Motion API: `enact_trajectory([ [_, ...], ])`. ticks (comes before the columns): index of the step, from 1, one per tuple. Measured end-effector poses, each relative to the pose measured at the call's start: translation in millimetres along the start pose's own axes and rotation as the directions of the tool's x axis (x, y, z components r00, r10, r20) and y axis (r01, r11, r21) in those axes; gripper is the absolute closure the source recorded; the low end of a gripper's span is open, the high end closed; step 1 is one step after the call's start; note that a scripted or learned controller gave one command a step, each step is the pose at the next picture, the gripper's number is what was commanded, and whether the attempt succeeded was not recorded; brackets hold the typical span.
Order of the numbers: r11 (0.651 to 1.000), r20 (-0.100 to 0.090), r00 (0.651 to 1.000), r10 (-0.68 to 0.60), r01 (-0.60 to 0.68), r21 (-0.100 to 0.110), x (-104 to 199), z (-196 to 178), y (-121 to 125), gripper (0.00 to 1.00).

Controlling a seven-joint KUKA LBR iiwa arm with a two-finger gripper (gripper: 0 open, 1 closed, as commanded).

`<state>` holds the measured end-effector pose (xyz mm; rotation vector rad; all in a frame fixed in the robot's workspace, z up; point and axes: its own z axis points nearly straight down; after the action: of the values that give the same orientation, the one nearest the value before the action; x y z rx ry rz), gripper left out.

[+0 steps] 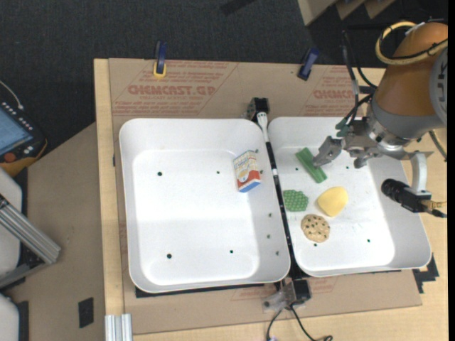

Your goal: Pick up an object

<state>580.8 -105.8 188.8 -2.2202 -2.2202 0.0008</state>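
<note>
My gripper (345,153) hangs over the back of the right bin (398,251), open, with nothing between its fingers. Its left finger (328,149) ends just above the far end of a green bar (311,165) that lies slanted on the bin floor. In front of the bar lie a green ridged disc (295,200), a yellow lemon-like piece (332,201) and a chocolate-chip cookie (315,227). A small white, red and blue carton (247,171) stands in the left bin (178,261) near its right wall.
The bins sit on a cardboard sheet (185,84) held by blue clamps (160,59). A black cylindrical part (402,194) juts over the right bin's right side. The grey arm (409,98) rises at the right.
</note>
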Motion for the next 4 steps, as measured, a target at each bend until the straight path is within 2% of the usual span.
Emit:
enact_trajectory([
  [1,1.000,0.001,1.000,0.000,0.000,-0.003,0.0,-10.8,0.7,1.00],
  [2,1.000,-0.002,1.000,-0.005,0.005,0.000,60.6,-32.7,-16.5,1.00],
  [3,1.000,-0.001,1.000,-0.007,0.007,-0.012,121.3,-143.7,-29.2,1.00],
  [4,1.000,0.000,1.000,-0.003,0.003,0.001,144.4,-141.4,-50.2,1.00],
])
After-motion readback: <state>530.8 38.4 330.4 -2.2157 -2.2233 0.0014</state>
